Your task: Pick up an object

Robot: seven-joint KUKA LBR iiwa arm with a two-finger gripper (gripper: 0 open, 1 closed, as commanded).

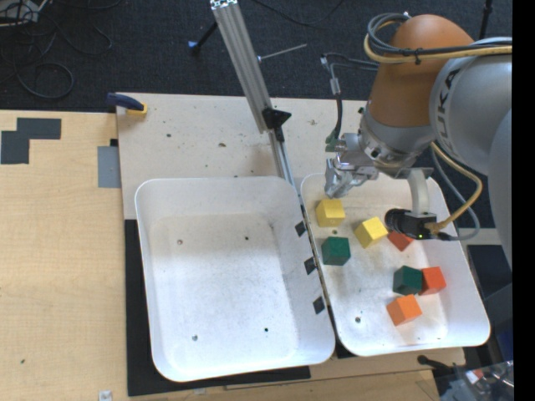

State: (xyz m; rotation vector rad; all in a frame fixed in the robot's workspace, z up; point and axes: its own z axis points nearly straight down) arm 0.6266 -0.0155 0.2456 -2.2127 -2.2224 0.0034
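The right white bin (435, 338) holds several small blocks. A yellow block (329, 211) lies near its far left corner, a second yellow block (369, 231) sits to the right of it, and a dark green block (336, 251) rests just in front. A red block (400, 241) is partly hidden behind a black part of the arm. Nearer the front are a green block (407, 280), a red-orange block (433, 280) touching it, and an orange block (405, 309). My gripper (338, 185) hangs just above and behind the first yellow block, with nothing seen held in it.
The left white bin (167, 341) stands beside the right one, with black clips (309, 265) along the shared rim. A slanted metal pole (251, 73) rises behind the bins. The grey arm and its cables (468, 124) cover the right bin's far right side.
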